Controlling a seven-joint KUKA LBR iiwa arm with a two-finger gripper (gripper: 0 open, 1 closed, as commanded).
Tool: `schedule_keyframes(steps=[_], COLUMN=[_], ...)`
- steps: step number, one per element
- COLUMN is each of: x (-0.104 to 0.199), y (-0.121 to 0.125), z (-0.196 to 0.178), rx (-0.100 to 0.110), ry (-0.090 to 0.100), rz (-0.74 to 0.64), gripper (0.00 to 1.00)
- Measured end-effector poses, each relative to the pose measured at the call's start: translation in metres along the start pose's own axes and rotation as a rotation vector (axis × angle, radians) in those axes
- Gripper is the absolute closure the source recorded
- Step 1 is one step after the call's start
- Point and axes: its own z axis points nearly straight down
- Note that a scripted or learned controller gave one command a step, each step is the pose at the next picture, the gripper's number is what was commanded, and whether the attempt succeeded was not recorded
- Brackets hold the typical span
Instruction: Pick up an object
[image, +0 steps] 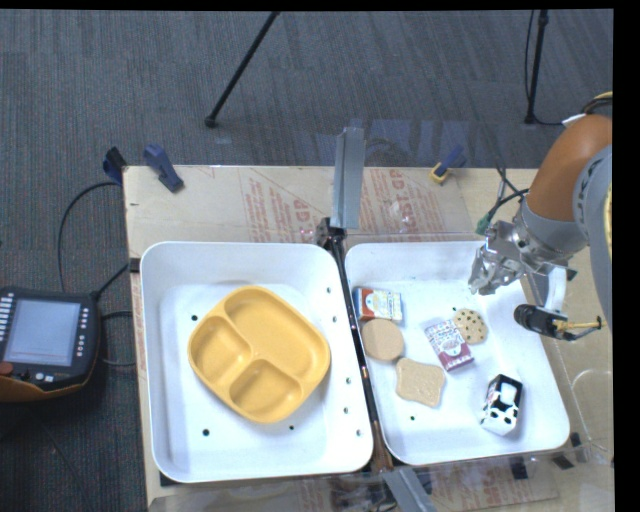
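The gripper (487, 272) hangs over the upper right part of the right bin (415, 262), above bare white floor, with nothing seen between its fingers; whether they stand open or closed cannot be told at this angle. The task names no particular object, so the candidates are the items lying in that bin. Nearest is the round chocolate-chip cookie (469, 325), which lies below the gripper in the view and slightly to its left, apart from it. Touching or just beside the cookie on its left is a small purple-and-white carton (447, 344), lying flat with its long axis running from upper left to lower right. Further left are a small red-and-white carton (379, 303), a round tan patty (382, 340) just below it, and a slice of toast (420, 382) below and between the patty and the purple carton. A black-and-white cow-pattern carton (501, 404) lies well apart, near the bin's lower right corner. The left bin (170, 300) bears a yellow divided plate (259, 353), well away from the arm. In judgement, the coming move turns on a short travel down-view and a little left to the cookie; its closeness to the purple carton risks a finger landing on both.
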Motion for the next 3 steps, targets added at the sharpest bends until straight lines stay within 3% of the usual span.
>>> schedule_keyframes(steps=[1,2,3], x=[0.009,0.009,0.008], y=[-0.003,-0.002,-0.055], z=[0.042,0.041,0.042], rx=[0.003,0.001,0.002], ry=[0.002,0.001,0.002], rz=[-0.604,-0.604,-0.714], gripper=[1.00,0.00,0.00])
